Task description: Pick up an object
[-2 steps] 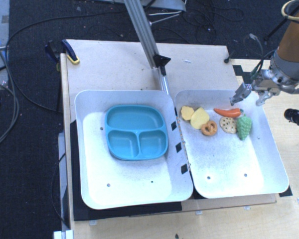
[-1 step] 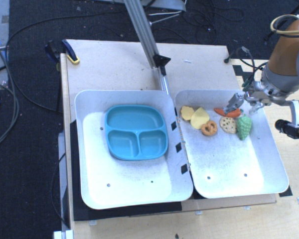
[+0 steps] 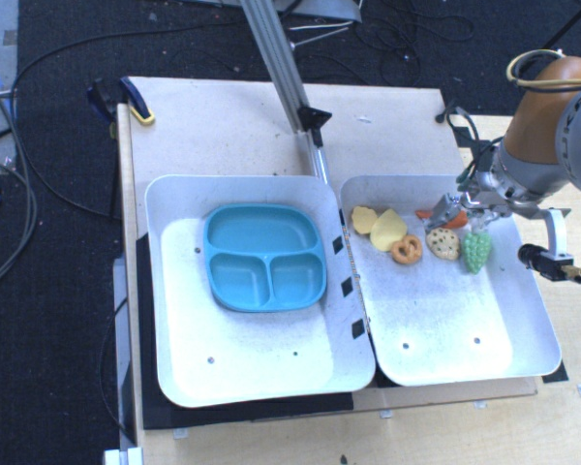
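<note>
In the right bin (image 3: pixel 465 337), near its far edge, lies a cluster of toy foods: a yellow piece (image 3: pixel 364 220), a pale yellow piece (image 3: pixel 389 229), a brown pretzel (image 3: pixel 406 250), a speckled cookie (image 3: pixel 443 244), a green grape bunch (image 3: pixel 476 250) and an orange-red piece (image 3: pixel 432 213). My gripper (image 3: pixel 457 216) hangs low over the cluster's right end, just above the cookie and beside the grapes. Nothing visibly sits between its fingers.
The left bin (image 3: pixel 174 356) holds a blue divided plate (image 3: pixel 265 258). A metal pole (image 3: pixel 276 51) slants from the top of the view down to the gap between the bins. The arm's grey wrist with its orange band (image 3: pixel 547 114) stands over the right bin's far right corner.
</note>
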Robot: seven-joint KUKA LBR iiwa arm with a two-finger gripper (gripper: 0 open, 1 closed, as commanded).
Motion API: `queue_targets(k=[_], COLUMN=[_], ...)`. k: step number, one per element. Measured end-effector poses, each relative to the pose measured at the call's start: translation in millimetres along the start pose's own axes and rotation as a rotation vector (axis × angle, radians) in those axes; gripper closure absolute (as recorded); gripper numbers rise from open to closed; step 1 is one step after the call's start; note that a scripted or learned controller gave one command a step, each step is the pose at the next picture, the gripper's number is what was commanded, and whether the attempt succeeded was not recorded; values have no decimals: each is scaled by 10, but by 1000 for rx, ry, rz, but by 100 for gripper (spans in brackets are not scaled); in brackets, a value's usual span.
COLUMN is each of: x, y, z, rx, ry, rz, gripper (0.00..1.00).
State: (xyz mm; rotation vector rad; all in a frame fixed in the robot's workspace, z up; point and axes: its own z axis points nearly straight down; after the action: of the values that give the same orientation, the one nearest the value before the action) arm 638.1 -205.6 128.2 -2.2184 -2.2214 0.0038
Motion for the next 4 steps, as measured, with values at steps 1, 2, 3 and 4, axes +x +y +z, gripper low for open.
queue_targets(k=[1, 2, 3, 4], x=[-3, 11, 8, 610], y=[14, -69, -56, 57], z=[-137, -647, -1055, -1018], rx=[-7, -10, -10, -4], ry=[-2, -2, -2, 1], rz=[-1, 2, -1, -6], gripper=[100, 100, 100, 100])
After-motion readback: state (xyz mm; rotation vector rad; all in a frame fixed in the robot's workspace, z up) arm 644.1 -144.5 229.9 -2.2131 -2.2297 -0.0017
